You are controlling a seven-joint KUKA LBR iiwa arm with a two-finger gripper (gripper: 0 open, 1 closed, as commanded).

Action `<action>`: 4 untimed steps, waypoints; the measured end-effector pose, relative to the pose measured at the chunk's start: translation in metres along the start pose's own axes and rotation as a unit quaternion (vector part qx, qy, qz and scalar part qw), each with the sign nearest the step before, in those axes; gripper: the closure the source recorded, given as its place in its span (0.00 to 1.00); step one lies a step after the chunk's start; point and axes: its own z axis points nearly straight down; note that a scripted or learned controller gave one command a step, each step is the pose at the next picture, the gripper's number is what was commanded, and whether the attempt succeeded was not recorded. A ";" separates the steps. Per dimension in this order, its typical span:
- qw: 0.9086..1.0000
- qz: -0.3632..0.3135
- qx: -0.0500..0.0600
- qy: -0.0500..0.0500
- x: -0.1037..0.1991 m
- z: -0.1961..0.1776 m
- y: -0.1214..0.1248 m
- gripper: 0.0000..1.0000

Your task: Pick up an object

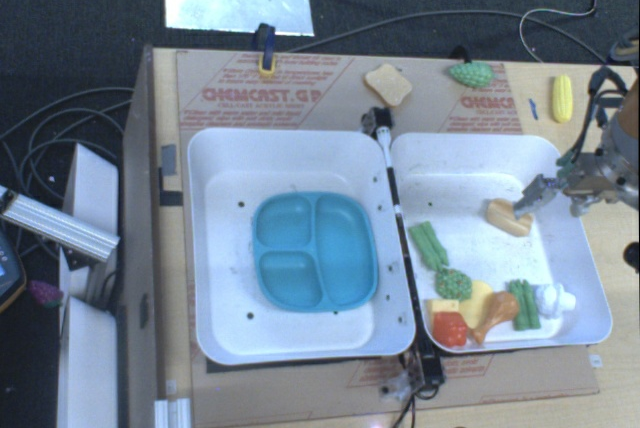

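Bread piece [507,217] is lying in the right bin [470,161], just above the food pile; the end effector [536,195] is touching it, grip state unclear, lift seemingly not yet done

Toy food is crowding the right bin's [560,156] near corner: green beans [428,244], broccoli [452,283], a tomato [450,329], a drumstick [493,314]. A bread piece [507,217] is lying apart, mid-bin. The far part of that bin's floor is lying bare. In the left bin [215,156], a blue tray [314,251] is taking up the middle.
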 end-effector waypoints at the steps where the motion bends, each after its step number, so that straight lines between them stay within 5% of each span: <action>1: 1.000 0.000 0.002 0.001 0.027 0.111 0.030 0.00; 2: 1.000 0.001 0.000 -0.001 -0.043 0.128 0.098 0.00; 3: 1.000 -0.002 -0.002 0.001 0.074 0.091 0.143 0.00; 4: 1.000 -0.001 0.001 0.001 0.155 0.068 0.024 0.00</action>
